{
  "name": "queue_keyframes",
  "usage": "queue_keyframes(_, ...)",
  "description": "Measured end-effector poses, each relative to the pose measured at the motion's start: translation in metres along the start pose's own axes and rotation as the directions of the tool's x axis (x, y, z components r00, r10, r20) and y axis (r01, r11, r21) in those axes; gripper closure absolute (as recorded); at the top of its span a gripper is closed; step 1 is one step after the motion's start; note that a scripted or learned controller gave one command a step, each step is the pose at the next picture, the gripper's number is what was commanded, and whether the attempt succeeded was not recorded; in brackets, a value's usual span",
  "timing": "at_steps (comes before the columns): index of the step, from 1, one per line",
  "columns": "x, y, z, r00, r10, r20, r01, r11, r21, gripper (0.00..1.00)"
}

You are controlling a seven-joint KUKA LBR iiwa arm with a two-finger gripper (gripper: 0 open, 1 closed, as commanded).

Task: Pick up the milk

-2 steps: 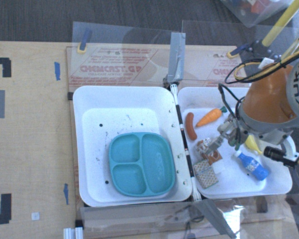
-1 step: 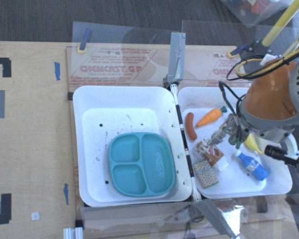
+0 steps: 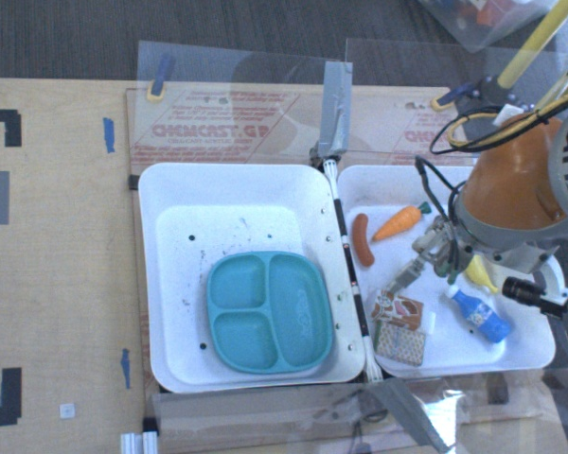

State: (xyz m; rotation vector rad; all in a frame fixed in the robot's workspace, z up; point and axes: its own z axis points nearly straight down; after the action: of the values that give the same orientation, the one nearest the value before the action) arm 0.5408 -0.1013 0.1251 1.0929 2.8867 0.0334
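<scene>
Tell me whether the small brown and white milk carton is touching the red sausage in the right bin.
Apart. In the camera view the milk carton lies near the bin's front, and bare white floor separates it from the sausage farther back.

Arm (image 3: 511, 183) reaches in from the right, orange band above the wrist. Gripper (image 3: 395, 287) is angled down and to the left, fingers close together, nothing visible between them.

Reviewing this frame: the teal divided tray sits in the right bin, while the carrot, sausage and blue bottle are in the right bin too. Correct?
Not quite. The camera view shows the teal divided tray in the left bin. The carrot, sausage and blue bottle are in the right bin, as stated.
</scene>
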Motion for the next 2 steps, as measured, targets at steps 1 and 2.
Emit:
queue_keyframes(1, 0.0214, -0.0124, 0.0113, 0.996, -0.085, 0.02, 0.085, 0.996, -0.008, 0.0)
queue_keyframes(2, 0.0304, -0.0211, 0.0109, 0.993, 0.116, 0.026, -0.116, 0.993, -0.01, 0.0)
